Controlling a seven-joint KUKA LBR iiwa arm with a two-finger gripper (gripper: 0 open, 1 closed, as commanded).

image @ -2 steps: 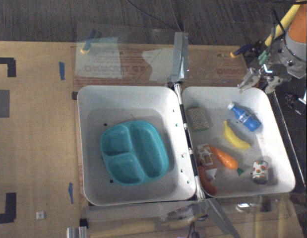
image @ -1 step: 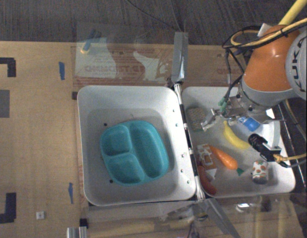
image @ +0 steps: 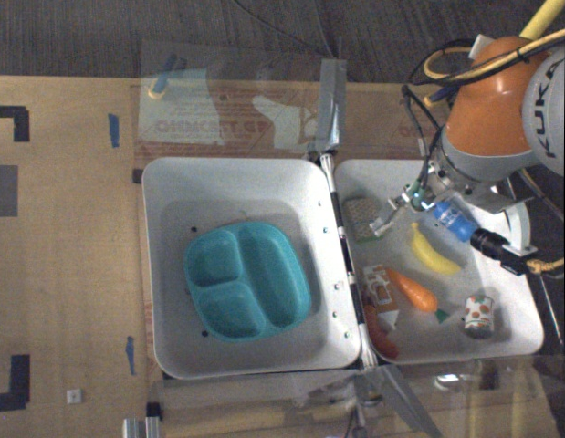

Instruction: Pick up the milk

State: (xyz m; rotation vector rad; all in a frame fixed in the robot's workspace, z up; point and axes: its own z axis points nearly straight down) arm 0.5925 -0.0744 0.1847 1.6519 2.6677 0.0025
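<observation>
The milk (image: pixel 379 286) is a small white carton with red print. It lies on its side near the left wall of the right bin (image: pixel 528 336), beside an orange carrot (image: pixel 413 291). My gripper (image: pixel 384 223) hangs low over the upper left part of that bin, above and slightly right of the milk, next to a tan textured item (image: pixel 359 213). Nothing shows held in it. The grey arm with its orange band (image: pixel 492 108) reaches in from the upper right.
A yellow banana (image: pixel 434 252) lies right of the gripper. A small printed can (image: pixel 479 316) stands at the lower right, and a red item (image: pixel 382 336) lies in the lower left corner. The left bin (image: pixel 163 272) holds a teal divided plate (image: pixel 247 279).
</observation>
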